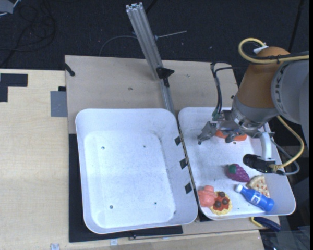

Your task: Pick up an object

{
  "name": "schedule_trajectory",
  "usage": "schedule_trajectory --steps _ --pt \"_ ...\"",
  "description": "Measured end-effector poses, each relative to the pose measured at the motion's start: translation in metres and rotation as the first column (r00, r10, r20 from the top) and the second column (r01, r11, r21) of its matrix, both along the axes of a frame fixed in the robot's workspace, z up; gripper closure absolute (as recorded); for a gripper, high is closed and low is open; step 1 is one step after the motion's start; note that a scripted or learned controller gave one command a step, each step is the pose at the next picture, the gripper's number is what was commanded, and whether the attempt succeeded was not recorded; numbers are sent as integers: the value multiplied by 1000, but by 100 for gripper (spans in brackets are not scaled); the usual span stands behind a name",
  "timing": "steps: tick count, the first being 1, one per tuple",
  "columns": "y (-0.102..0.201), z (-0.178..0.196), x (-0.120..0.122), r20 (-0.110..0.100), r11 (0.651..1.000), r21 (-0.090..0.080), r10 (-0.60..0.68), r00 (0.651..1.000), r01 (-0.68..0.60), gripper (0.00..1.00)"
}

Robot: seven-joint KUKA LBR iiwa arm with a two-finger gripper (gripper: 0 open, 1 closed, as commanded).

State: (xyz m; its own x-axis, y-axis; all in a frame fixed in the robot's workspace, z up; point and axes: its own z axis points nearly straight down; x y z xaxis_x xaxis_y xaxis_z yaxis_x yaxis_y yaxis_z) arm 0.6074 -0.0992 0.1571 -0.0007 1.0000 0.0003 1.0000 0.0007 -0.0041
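1. The blue bottle (pixel 256 197) lies on its side at the near right corner of the right bin (pixel 208 160). Its long axis runs diagonally, with the white cap toward the upper left and the base toward the lower right.
2. The bottle is well apart from the gripper (pixel 215 132), which hangs over the far part of the same bin.
3. How far the gripper is open I cannot tell; an orange thing (pixel 239 137) shows just beside it.
4. The purple grapes (pixel 238 172) lie between the gripper and the bottle.
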Motion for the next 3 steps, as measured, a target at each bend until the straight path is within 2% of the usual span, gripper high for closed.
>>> schedule_trajectory --steps 1,2,3 --pt "4 -57 7 -2 1000 0 0 1000 0 0" --pt "4 -66 7 3 1000 0 -1 1000 1 0" --pt "4 -56 7 4 1000 0 -2 1000 2 100"
